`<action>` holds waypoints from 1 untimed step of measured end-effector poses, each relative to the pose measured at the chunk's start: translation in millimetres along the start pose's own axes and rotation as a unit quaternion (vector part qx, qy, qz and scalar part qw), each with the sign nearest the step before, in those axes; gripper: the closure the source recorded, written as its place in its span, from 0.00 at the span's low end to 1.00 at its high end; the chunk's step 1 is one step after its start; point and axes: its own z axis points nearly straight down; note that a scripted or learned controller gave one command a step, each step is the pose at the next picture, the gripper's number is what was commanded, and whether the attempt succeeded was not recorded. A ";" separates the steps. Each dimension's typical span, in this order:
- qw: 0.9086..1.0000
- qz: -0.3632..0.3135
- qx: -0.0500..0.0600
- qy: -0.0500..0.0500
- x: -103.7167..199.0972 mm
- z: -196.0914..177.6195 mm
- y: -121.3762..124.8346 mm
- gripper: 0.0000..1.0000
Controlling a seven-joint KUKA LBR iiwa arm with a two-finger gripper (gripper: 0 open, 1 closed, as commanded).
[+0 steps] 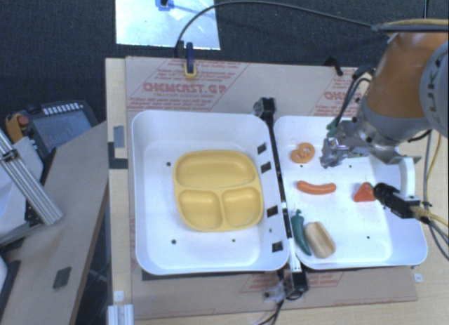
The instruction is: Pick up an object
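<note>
The right bin (407,250) holds an orange pretzel-like ring (304,152), a red-orange sausage (316,188), a red wedge-shaped piece (363,192), a green pepper (299,230) and a tan bread roll (320,239). My gripper (334,156) hangs over the upper part of this bin, just right of the ring and above the sausage. Nothing shows between its metal fingers.
The left bin (151,176) holds a yellow three-compartment tray (215,189). A black divider strip (275,176) runs between the bins. The arm's grey and orange body (410,85) covers the right bin's far right corner. A black cable fitting (393,201) sits beside the red wedge.
</note>
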 end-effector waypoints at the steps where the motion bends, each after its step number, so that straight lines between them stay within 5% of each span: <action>1: 1.000 -0.001 0.000 0.000 52.3 8.0 15.0 1.00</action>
